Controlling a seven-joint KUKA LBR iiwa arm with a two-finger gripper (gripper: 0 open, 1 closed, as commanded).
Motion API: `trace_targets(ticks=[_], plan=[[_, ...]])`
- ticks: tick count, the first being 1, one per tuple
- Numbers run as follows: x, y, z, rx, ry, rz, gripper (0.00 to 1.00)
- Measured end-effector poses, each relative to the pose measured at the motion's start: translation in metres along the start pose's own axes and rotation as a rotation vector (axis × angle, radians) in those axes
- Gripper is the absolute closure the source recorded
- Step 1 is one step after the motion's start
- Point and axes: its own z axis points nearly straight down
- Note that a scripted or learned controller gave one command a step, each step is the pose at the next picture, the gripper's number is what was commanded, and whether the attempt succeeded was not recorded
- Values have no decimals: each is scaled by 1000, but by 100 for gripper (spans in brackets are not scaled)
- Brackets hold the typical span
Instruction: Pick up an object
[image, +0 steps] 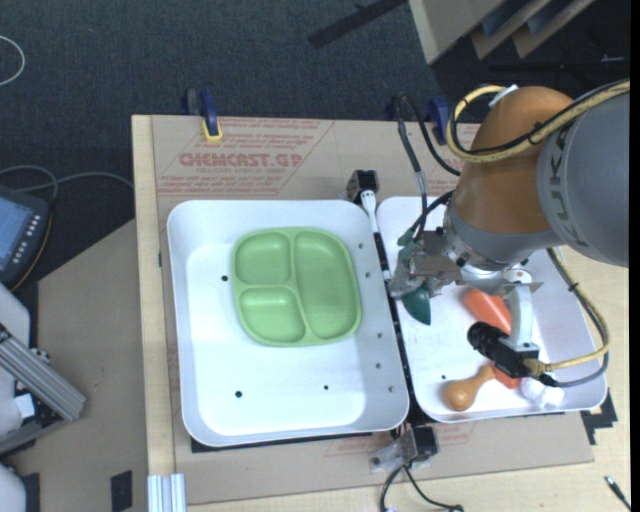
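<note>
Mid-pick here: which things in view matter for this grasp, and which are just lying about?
In play: gripper, low over the right bin near its left wall; dark green object right beside it. I cannot tell whether it is held.

Lying about: green divided plate in the left bin; orange object and tan wooden piece further right in the right bin.

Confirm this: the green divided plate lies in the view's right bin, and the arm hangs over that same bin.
Wrong in one respect. The camera view shows the green divided plate in the left bin, not the right. The arm does hang over the right bin.
</note>
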Motion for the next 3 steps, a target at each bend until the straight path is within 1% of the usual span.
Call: trace_targets(ticks=[1, 2, 3], plan=[[-1, 0, -8, 0, -1, 4, 100], [6, -11, -15, 4, 1, 4, 100], [5, -11, -14, 4, 1, 4, 100]])
